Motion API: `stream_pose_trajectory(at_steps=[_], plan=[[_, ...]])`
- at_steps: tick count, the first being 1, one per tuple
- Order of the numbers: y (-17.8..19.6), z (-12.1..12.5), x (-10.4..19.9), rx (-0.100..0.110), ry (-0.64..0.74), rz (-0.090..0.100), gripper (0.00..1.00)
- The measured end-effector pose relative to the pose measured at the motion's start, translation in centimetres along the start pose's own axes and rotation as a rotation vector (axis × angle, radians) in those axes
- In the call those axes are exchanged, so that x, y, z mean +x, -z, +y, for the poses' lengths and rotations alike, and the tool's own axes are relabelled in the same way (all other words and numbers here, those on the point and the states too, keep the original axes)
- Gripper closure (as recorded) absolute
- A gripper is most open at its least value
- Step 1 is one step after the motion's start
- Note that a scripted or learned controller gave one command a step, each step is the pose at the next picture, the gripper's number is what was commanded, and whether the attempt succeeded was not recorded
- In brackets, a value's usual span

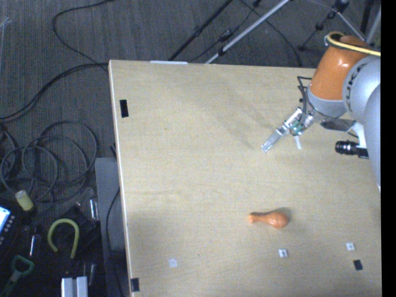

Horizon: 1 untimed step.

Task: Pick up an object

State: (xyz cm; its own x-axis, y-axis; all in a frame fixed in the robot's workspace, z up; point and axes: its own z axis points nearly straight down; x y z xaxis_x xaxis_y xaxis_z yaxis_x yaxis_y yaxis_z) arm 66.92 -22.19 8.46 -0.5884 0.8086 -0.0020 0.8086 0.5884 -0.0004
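No brand, label or writing can be read anywhere on the desk (185, 166). One orange object (270, 218), bulb-shaped with a thin neck pointing toward nine o'clock, lies flat on the pale wood at about five o'clock from the desk's middle. It is the sole loose item there. One grey arm (352, 85) with an orange band enters from three o'clock; its gripper (270, 144) points toward eight o'clock, above bare wood, well apart from the orange object, which sits at six o'clock from it. Whether the jaws are parted or closed, I cannot tell; nothing shows between them. Black cables (49, 153) coil on the floor at nine o'clock.
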Motion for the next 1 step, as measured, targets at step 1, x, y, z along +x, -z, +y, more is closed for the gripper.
stream_pose_trajectory(at_steps=[1], plan=[[1.03, 0.19, 0.05, -0.004, 0.000, -0.002, 1.00]])
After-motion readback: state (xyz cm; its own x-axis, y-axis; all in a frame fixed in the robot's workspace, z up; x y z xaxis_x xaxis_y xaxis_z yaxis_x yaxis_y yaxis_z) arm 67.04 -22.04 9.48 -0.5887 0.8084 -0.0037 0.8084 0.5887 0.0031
